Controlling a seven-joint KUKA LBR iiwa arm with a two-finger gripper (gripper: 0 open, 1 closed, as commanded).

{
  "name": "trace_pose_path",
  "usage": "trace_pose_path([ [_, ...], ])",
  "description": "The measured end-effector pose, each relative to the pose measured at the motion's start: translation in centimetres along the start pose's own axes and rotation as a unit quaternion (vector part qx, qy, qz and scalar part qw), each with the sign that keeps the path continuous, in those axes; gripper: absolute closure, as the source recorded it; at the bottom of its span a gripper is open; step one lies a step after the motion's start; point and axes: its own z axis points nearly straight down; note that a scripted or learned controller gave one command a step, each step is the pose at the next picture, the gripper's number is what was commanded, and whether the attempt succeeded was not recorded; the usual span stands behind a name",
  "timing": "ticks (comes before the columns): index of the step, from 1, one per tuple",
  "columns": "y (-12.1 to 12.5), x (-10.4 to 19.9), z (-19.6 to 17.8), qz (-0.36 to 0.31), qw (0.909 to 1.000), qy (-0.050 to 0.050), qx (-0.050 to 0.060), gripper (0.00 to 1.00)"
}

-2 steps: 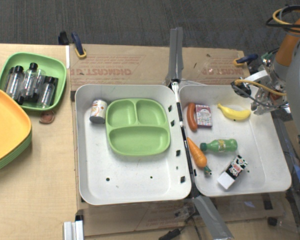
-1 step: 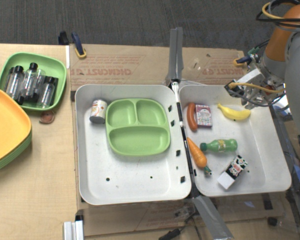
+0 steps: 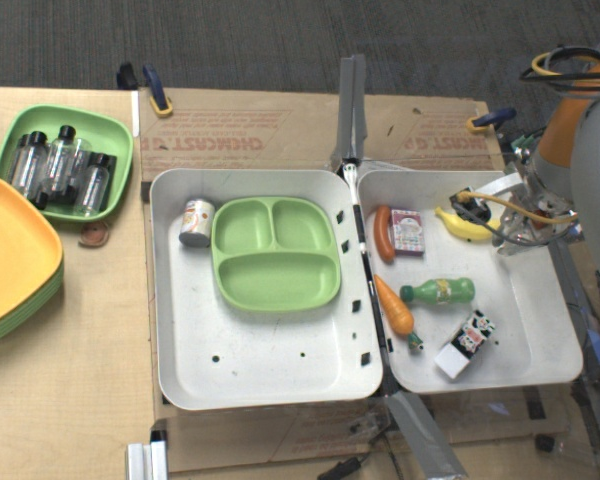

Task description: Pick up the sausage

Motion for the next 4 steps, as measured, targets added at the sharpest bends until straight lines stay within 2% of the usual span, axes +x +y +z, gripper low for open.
trace_pose_path([
  [1,0.1,-5.7,-2.5,-0.048,0.9988,0.000,0.001,1.00],
  [2,1.1,2.4,-4.1,0.001,1.0000,0.000,0.000,1.00],
  [3,-2.5,3.5,-5.6,-0.081,0.9967,0.000,0.000,1.00],
  [4,1.9,0.6,0.8,0.001,1.0000,0.001,0.001,1.00],
])
